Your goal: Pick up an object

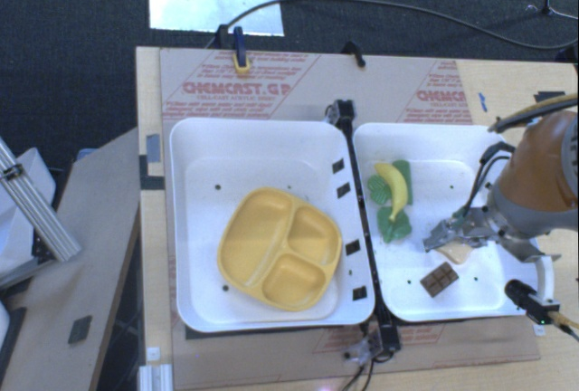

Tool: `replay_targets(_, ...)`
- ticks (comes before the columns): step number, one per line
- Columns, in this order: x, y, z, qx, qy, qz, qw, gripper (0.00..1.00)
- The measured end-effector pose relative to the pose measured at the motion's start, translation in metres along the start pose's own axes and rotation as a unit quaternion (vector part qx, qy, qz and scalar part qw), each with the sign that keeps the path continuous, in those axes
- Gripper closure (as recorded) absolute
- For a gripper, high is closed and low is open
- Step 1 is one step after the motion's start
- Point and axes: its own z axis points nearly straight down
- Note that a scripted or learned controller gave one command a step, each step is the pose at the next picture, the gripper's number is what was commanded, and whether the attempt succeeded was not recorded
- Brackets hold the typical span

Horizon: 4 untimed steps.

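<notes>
Brown segmented chocolate bar (pixel 440 280), flat beside gripper (pixel 445 238)

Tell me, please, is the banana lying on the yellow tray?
No, the banana lies in the right bin, while the yellow tray sits in the left bin.

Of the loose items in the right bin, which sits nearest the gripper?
The pale tan piece, right at the gripper; the brown chocolate bar and yellow banana lie farther off.
</notes>
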Motion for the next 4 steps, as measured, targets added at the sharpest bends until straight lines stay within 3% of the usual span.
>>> replay_targets(1,-0.001,0.003,-0.013,-0.005,-0.002,0.0,1.0,1.0)
replay_targets(2,0.001,-0.005,-0.063,0.0,0.0,-0.001,1.0,1.0)
replay_targets(4,-0.016,0.003,-0.172,-0.002,-0.001,-0.001,1.0,1.0)
